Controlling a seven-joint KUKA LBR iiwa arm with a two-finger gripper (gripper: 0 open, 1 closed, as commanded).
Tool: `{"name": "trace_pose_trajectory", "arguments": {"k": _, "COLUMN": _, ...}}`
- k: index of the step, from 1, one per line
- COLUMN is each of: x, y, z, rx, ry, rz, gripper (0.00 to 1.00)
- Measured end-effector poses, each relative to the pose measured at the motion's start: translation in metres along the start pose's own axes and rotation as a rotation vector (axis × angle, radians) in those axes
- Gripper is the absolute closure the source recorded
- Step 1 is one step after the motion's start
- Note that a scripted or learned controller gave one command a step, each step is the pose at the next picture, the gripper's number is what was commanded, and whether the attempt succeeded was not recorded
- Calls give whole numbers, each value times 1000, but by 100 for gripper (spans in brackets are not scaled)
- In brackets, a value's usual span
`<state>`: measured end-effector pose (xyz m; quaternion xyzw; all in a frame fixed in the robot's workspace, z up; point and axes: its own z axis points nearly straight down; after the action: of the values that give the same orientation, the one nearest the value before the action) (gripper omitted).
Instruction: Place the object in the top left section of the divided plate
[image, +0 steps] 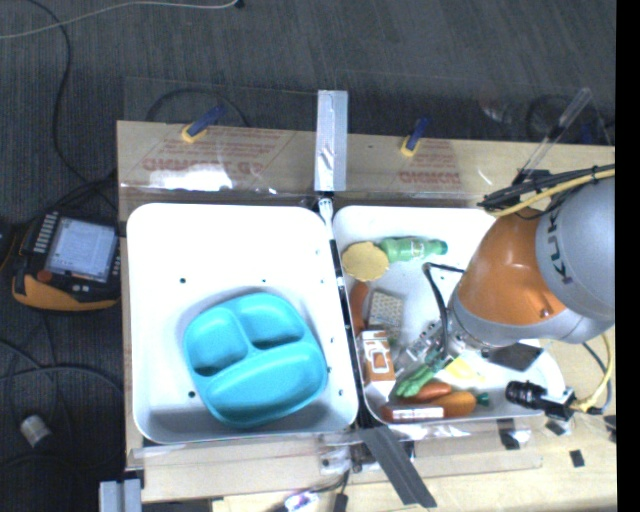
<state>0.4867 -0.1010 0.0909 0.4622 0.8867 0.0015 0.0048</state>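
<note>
Gripper (432, 352): low in the right bin (520, 222), among the clutter; if it is open or closed I cannot tell.
Plate (255, 355): blue, divided, in the left bin (160, 250), well left of the gripper.
Carrot (435, 405): just below the gripper.
Bottle (410, 248): green, above the gripper, beside a yellow disc (365, 261).
Arm (545, 275): comes from the right.

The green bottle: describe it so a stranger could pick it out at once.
Look in the right bin, the one the arm reaches into. Along its far edge lies a green bottle on its side, next to a round yellow disc. It is the one clear green bottle there, set apart from the pile nearer the gripper.
</note>
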Motion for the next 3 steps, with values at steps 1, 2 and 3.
{"name": "trace_pose_trajectory", "arguments": {"k": 1, "x": 2, "y": 1, "z": 0, "rx": 0, "ry": 7, "rz": 213, "gripper": 100}}
{"name": "trace_pose_trajectory", "arguments": {"k": 2, "x": 2, "y": 1, "z": 1, "rx": -1, "ry": 7, "rz": 290, "gripper": 100}}
{"name": "trace_pose_trajectory", "arguments": {"k": 3, "x": 2, "y": 2, "z": 1, "rx": -1, "ry": 7, "rz": 333, "gripper": 100}}
